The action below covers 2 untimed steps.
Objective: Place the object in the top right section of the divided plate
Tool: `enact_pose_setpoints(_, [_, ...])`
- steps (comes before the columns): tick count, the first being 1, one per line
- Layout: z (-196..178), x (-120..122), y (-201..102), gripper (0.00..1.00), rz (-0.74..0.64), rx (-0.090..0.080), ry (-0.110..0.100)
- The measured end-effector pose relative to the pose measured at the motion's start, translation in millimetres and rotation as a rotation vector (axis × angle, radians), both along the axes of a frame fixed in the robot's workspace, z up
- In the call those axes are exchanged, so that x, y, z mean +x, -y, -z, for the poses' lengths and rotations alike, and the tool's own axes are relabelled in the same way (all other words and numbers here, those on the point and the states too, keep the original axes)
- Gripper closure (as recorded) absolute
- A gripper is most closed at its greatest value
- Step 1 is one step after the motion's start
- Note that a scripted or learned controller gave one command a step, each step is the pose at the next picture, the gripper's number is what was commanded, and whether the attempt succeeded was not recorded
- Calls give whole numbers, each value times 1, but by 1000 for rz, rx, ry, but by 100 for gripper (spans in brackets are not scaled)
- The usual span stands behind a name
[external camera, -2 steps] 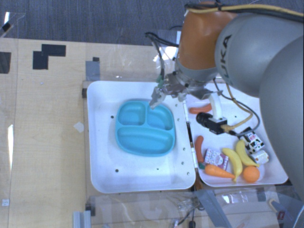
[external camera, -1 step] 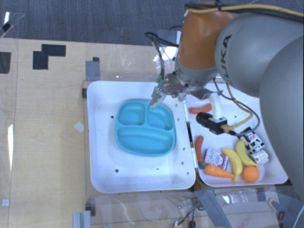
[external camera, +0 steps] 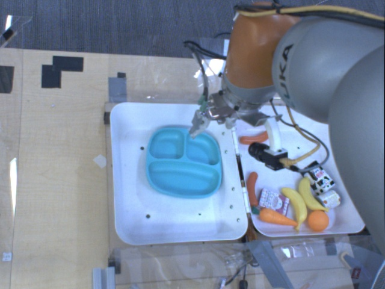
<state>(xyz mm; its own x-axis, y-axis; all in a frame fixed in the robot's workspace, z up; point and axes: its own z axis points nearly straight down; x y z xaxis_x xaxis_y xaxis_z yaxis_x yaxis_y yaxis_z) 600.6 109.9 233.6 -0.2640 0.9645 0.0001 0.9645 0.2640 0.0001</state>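
Observation:
A light blue divided plate point(external camera: 151, 172) lies in the left white bin point(external camera: 129, 209), with two small sections at the back and one long section at the front. All three sections look bare. My gripper point(external camera: 198, 125) hangs at the back edge of the plate, over the rim between the top left and top right sections. I see nothing in its grasp.
The right bin point(external camera: 349, 221) holds toy food: an orange sausage point(external camera: 252, 138), a red sausage point(external camera: 251, 188), a pink carton point(external camera: 274, 200), a carrot point(external camera: 277, 217), two bananas point(external camera: 296, 202), an orange point(external camera: 317, 220) and a black-and-white toy point(external camera: 322, 183). The bulky arm point(external camera: 313, 53) looms over the right bin.

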Motion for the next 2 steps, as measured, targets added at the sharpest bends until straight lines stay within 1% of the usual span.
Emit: enact_pose_setpoints(2, [0,0,0,0,0,0,0])
